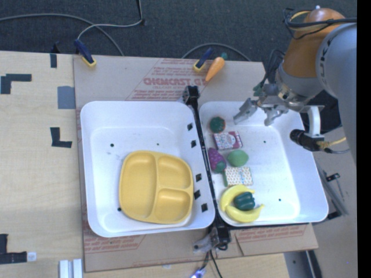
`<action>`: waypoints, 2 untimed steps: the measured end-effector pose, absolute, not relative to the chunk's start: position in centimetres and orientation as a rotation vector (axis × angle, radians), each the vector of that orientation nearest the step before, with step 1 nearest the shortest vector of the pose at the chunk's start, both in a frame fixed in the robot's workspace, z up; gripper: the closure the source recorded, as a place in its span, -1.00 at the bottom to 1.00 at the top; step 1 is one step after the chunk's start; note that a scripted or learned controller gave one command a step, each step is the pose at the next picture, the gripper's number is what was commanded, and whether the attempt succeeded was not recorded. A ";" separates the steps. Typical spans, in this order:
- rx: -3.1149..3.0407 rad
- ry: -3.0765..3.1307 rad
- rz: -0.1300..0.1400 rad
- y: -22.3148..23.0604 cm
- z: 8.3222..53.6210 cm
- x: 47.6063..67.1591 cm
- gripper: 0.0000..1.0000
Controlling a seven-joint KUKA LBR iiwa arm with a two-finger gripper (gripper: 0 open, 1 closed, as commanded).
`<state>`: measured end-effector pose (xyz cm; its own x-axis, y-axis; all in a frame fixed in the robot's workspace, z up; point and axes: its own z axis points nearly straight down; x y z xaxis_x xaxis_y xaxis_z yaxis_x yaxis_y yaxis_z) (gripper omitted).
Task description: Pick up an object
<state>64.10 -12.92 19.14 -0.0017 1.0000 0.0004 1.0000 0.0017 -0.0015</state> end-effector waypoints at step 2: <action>-2.221 -2.225 -0.002 -9.7 8.5 66.9 -1.00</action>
